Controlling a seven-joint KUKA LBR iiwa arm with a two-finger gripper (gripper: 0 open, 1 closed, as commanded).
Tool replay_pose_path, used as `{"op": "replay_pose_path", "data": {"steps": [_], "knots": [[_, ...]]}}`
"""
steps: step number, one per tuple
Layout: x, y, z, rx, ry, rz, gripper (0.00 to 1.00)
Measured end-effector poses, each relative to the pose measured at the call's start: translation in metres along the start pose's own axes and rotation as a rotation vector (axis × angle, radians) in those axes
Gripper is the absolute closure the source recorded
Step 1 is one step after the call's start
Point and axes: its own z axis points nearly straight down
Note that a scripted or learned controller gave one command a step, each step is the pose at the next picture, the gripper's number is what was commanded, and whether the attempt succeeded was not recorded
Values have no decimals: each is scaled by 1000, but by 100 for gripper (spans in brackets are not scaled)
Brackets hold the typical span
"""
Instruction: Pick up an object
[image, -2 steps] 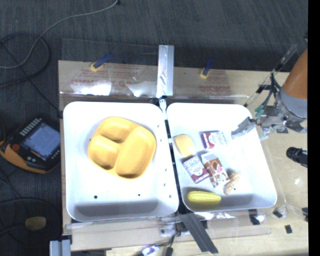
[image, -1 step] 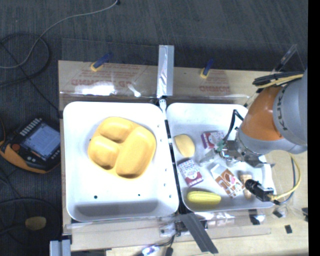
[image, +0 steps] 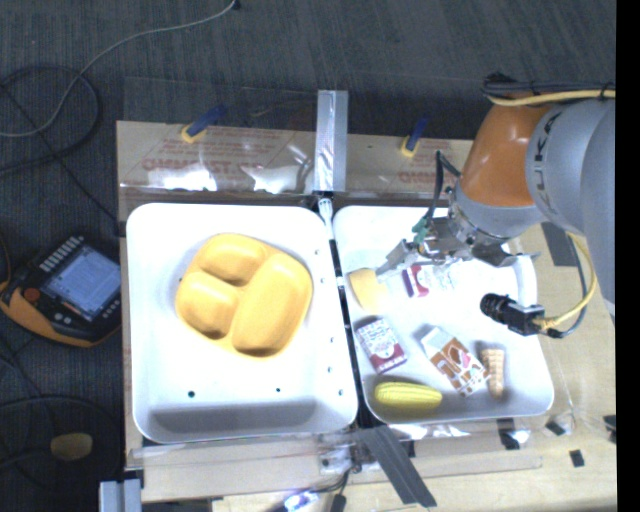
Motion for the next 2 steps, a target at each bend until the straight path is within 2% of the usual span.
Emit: {"op": "replay_pose_path", "data": {"steps": [1, 2], "knots": [[-34, 12, 78, -18, -6, 121, 0], [-35, 13, 70, -18, -8, 120, 100]]}}
